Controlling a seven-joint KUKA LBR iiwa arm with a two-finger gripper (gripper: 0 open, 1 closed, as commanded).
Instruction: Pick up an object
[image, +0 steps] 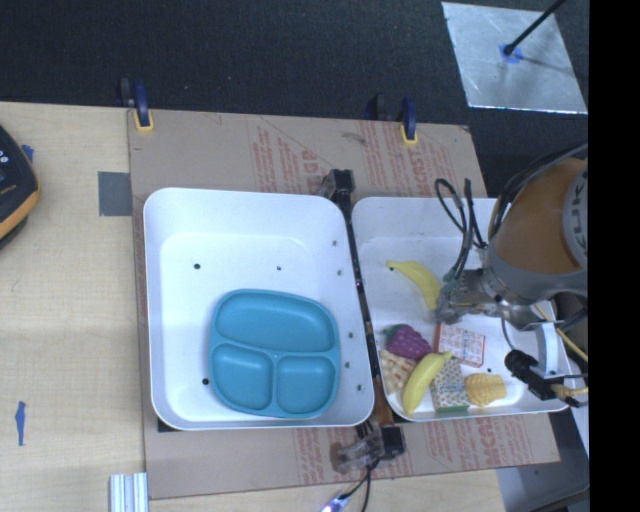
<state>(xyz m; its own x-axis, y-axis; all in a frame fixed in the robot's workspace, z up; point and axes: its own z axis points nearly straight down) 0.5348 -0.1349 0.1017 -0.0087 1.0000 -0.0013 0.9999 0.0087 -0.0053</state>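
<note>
The right bin (400, 225) holds several toy foods. A yellow banana (418, 279) lies near its middle. Along the front lie a purple grape bunch (408, 342), a second banana (424, 379), a waffle-like piece (393, 367), a red-and-white card (461, 344), a patterned packet (450, 385) and a yellow corn piece (486, 389). My gripper (452, 302) hangs low over the bin's right half, just right of the first banana and above the card. Nothing shows between its fingers.
The left bin (180, 230) carries a blue divided plate (274, 352). The arm's orange band (535, 225) and cables cover the right bin's far right side. Clamps hold the cardboard base at the back; a yellow-black device (12, 190) sits at the far left.
</note>
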